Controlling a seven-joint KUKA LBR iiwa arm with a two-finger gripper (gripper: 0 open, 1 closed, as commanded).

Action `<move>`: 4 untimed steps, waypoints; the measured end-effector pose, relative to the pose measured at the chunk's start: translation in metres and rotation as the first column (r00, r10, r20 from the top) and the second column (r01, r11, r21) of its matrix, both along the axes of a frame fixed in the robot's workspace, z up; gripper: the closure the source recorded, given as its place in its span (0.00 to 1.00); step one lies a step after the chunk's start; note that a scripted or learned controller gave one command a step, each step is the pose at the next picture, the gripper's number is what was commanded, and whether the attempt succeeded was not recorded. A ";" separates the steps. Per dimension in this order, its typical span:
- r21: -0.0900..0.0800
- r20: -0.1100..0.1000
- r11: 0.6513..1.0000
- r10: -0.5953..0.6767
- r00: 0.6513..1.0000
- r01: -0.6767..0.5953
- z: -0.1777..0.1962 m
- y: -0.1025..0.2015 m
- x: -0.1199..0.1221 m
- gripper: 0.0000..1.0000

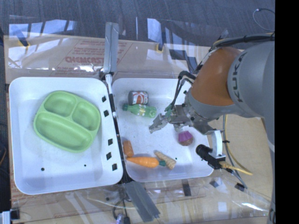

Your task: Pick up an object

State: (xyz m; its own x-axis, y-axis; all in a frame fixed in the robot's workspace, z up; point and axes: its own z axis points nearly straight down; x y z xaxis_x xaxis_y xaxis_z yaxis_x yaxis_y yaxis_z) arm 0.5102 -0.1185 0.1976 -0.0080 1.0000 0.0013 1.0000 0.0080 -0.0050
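The right bin (140, 174) holds several small items. A red and white can (138, 97) lies at its back, with a green bottle (140, 110) on its side just in front. A purple round piece (185, 137) sits at the right, and an orange carrot (144, 161) lies along the front wall. My gripper (158, 121) hangs over the bin's middle, right of the bottle and left of the purple piece. Its fingers are open with nothing between them.
A yellowish corn-like piece (166, 159) lies beside the carrot, and a short orange piece (128, 148) rests by the left wall. The left bin (28, 171) bears a green divided plate (67, 120). The arm's grey and orange body covers the right bin's right side.
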 end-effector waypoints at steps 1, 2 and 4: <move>-0.001 0.001 0.998 0.064 0.998 -0.064 -0.053 -0.017 0.054 0.00; -0.004 0.021 0.996 0.092 0.996 -0.092 -0.088 -0.021 0.124 0.00; -0.002 0.008 0.995 0.096 0.995 -0.096 -0.092 0.009 0.149 1.00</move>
